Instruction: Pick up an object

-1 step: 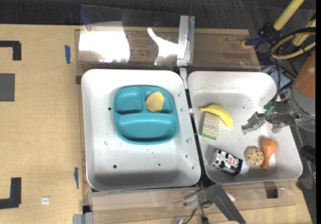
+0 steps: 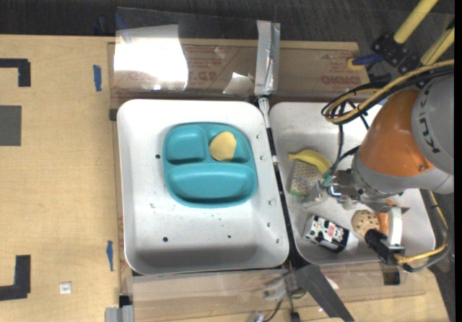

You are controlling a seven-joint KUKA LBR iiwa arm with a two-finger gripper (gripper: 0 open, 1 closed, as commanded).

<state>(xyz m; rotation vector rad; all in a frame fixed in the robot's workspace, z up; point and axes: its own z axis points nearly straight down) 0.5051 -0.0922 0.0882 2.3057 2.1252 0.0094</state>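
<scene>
While the arm leans in from the right, this is how things stand:

Arm: the grey arm (image 2: 433,118) with its orange band (image 2: 393,144) hangs over the right bin, its wrist low above the bin's middle.

End effector: the end effector (image 2: 339,187) sits down among the clutter in the right bin; whether it is apart or together I cannot tell from this angle, and nothing shows between its tips.

Right bin: the right bin (image 2: 303,115) holds a yellow banana-like piece (image 2: 310,160) toward its far left, with a speckled, mesh-looking item (image 2: 303,180) just near of it. A small dark box with a printed label (image 2: 326,232) lies at the near side, and a round tan cookie-like thing (image 2: 364,221) lies just right of that, beside an orange piece (image 2: 382,222).

Left bin: the left bin (image 2: 144,190) carries a teal divided plate (image 2: 209,165) in its far half.

Plate: a yellow rounded object (image 2: 222,146) rests in the plate's far right compartment.

Bench: the bench (image 2: 50,169) runs off to the left, brown board with dark tape marks.
</scene>
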